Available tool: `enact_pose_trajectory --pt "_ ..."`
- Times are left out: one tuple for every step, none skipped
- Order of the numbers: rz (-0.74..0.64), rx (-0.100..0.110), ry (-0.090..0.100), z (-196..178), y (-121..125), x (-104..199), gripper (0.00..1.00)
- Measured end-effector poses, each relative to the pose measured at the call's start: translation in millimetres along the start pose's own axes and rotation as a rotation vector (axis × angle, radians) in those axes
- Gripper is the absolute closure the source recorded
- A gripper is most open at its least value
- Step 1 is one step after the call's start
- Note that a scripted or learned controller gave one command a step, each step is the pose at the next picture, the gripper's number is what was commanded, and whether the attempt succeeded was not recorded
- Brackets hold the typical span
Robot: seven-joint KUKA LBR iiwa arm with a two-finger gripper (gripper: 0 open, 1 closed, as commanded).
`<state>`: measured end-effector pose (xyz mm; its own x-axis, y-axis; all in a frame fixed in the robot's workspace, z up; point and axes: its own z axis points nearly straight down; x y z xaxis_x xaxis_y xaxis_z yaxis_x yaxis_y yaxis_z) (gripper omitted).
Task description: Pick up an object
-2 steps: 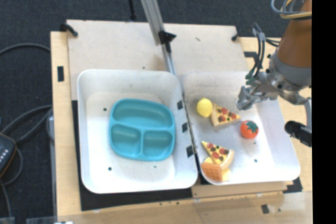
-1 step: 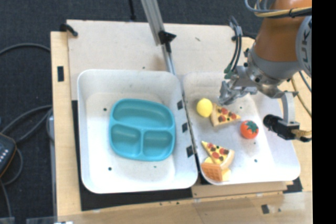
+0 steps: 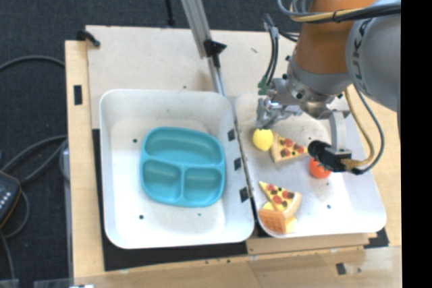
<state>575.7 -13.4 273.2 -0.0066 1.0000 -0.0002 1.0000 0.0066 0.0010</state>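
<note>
My gripper (image 3: pixel 265 119) hangs over the far left part of the right bin (image 3: pixel 358 202), its tips just above a small yellow ball-like fruit (image 3: pixel 262 139). Right of the fruit lies a toy pizza slice (image 3: pixel 288 148). An orange-red round toy (image 3: pixel 320 168) sits further right, partly behind a black cable fitting. A second pizza slice (image 3: pixel 281 196) and a waffle-like wedge (image 3: pixel 277 219) lie near the bin's front left corner. Nothing shows between the fingers.
The left bin (image 3: pixel 121 212) holds a teal divided plate (image 3: pixel 182 166). A slanted metal pole (image 3: pixel 196 10) rises behind the bins. The arm's orange band and cables fill the area above the right bin. The bench edge runs along the front.
</note>
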Motion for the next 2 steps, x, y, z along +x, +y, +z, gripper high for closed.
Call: enact_pose_trajectory --pt "-0.001 -0.001 0.001 5 12 60 1.00" --pt "0.000 0.003 0.000 21 17 102 1.00"
